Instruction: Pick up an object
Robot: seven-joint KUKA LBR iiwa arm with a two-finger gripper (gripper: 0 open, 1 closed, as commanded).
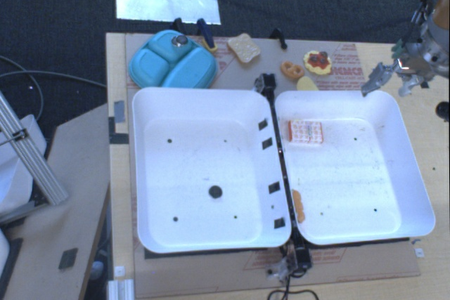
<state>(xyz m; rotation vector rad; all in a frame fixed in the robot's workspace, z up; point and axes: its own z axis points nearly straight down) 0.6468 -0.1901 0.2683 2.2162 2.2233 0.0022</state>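
At 2 o'clock, end effector [397,78] hangs over right bin [411,172] rim, fingers spread apart, holding nothing. Pink-white block [304,131] lies in that bin, 11 o'clock corner, easy reach.

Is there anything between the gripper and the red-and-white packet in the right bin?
Nothing visible. The gripper is above the right bin's far right corner; the packet lies on bare floor near the divider.

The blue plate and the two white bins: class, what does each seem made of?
Blue plate: likely moulded plastic, smooth with a soft sheen and rounded compartments. White bins: probably thin formed plastic, matte, with rounded corners and raised rims.
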